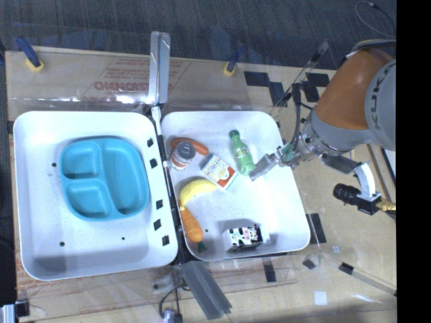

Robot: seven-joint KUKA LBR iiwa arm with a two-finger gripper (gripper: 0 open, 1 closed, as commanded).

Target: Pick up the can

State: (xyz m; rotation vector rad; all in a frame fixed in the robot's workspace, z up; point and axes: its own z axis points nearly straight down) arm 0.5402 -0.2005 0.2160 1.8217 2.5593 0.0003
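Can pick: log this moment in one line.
can upright, right bin, left edge | tool beside green bottle | can not held

A pale wooden bench (pixel 350 295) carrying black tape marks and red printed lettering near its far edge sits against dark blue-grey carpeted floor (pixel 202 5), with two blue clamps (pixel 29 54) gripping its far edge, thin cables trailing at upper right, and even overhead light.
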